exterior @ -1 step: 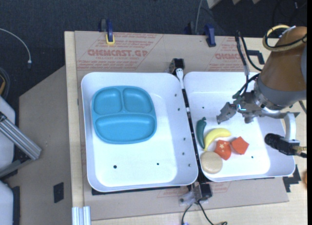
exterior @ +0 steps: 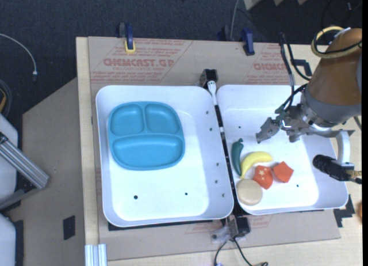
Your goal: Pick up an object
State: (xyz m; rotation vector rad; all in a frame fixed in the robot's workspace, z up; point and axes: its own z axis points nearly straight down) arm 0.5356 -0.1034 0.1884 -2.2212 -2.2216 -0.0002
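We see gripper (exterior: 277, 130) jaws spread, holding nothing, above right white bin (exterior: 253, 101); curved yellow plastic banana (exterior: 256, 159) unpicked; grasp remains.

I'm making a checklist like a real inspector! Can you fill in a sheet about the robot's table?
Surface: bench bearing a left bin and a right bin, side by side.
Job's things: in the right bin, a green pepper, banana, two red pieces, round beige piece.
Clutter: blue divided plate in the left bin.
Grippers: gripper above the right bin, jaws apart, holding nothing.
Cables: black cables by the arm; one below the bench.
Surroundings: dark floor, blue clamps.
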